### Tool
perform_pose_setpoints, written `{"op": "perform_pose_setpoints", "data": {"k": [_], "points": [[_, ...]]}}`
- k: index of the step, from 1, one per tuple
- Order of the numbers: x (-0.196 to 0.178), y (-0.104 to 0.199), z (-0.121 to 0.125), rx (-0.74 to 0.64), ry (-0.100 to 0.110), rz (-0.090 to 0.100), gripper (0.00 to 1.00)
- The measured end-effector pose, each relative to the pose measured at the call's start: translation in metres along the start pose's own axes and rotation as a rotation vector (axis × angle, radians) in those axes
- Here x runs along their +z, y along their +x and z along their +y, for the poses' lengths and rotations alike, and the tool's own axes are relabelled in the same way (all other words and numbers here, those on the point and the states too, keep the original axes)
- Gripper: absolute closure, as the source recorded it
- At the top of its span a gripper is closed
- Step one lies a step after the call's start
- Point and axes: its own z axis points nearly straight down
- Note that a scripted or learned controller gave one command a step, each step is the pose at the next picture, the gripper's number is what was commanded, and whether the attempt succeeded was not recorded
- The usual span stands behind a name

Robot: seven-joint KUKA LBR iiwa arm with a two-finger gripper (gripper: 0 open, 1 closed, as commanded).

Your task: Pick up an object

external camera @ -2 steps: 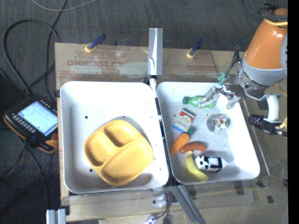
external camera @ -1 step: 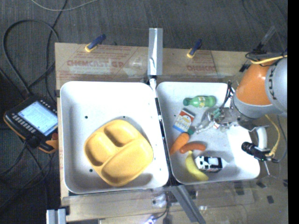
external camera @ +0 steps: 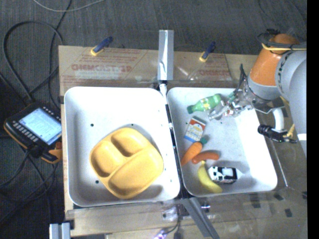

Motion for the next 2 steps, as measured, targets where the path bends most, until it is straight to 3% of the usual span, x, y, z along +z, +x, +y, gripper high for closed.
{"op": "perform_pose_setpoints", "data": {"k": [1,2], "points": [[-0.007,0.001,0.001,-0.003,0.003,-0.002,1.00],[-0.097,0.064,0.016,-0.037,0.015,-0.004,1.00]]}}
